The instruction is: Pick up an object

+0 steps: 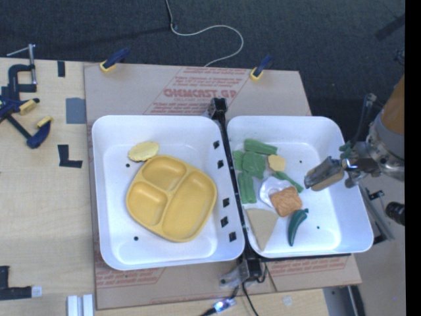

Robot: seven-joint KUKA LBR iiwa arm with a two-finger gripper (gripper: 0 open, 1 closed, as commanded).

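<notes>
My gripper (314, 178) hangs over the right part of the right bin (329, 129), reaching in from the right edge of the camera view. I see nothing held in it. Just left of and below it lie a brown crusty piece (285, 201) on a pale clear disc (270, 191), a dark green pepper (296, 224) and a tan wedge (261, 227). Further left are several green pods (248, 176), one more pod (260, 147) and a small yellow piece (277, 162).
The left bin (105, 196) holds a yellow divided plate (172, 197) and a small yellow chip (143, 151). A black divider strip (227, 176) runs between the bins. Clamps (20, 104) sit on the bench at far left.
</notes>
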